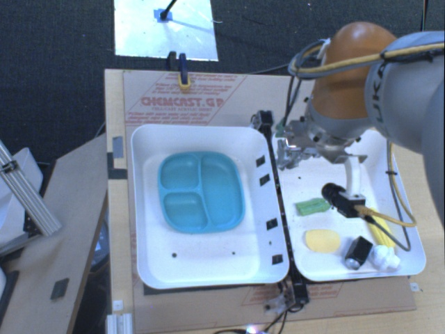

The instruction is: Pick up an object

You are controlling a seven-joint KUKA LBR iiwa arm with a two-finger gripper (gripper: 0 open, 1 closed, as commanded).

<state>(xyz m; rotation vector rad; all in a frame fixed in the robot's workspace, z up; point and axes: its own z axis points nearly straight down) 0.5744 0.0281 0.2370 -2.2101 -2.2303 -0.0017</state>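
A blue clamp (183, 69) grips the bench's (208, 92) far edge.

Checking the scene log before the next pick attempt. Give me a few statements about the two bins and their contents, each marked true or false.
1. The blue divided plate lies in the left bin. True.
2. The green piece lies on the blue divided plate. False: it lies in the right bin, away from the plate.
3. The yellow round piece is in the right bin, nearer the camera than the green piece. True.
4. The arm hangs over the left bin. False: it is over the right bin.
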